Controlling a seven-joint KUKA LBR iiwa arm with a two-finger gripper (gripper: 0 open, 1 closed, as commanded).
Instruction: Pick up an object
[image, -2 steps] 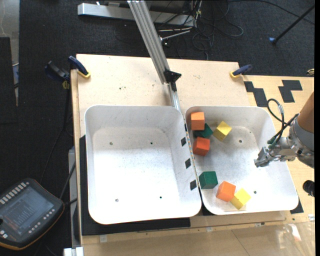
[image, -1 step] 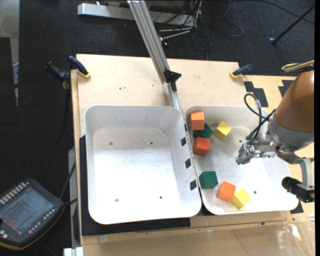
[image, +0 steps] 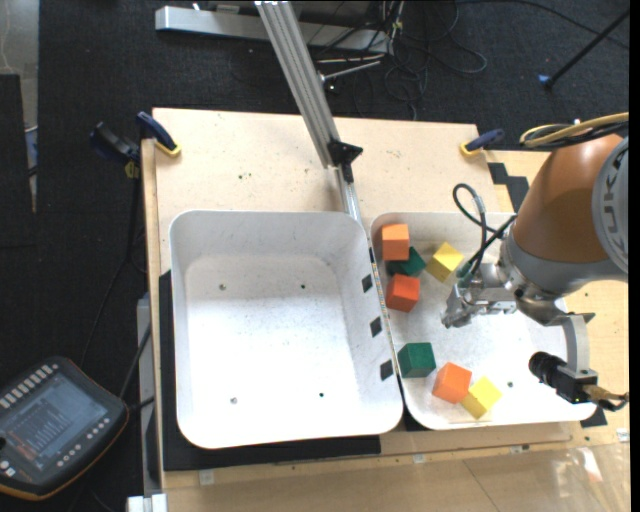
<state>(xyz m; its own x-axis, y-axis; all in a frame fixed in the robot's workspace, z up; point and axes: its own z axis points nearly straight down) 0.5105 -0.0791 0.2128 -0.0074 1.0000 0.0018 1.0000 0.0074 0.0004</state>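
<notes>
Six small blocks lay loose around the pincer (image: 458, 312). Beyond it sat a yellow block (image: 446, 261), a dark green block (image: 409, 264) and two orange blocks (image: 396, 241) (image: 403, 292). Nearer lay a green block (image: 416, 358), an orange block (image: 452, 382) touching a yellow one (image: 481, 397).

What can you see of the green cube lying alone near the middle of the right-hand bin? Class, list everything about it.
The plain green cube looks like a solid painted block with a matte surface and sharp edges. It rests flat on the floor of the right-hand shallow white bin, close to the bin's left wall, turned slightly askew. An orange cube lies just beside it, to its lower right; whether they touch is unclear. The claw is above it and apart from it.
</notes>
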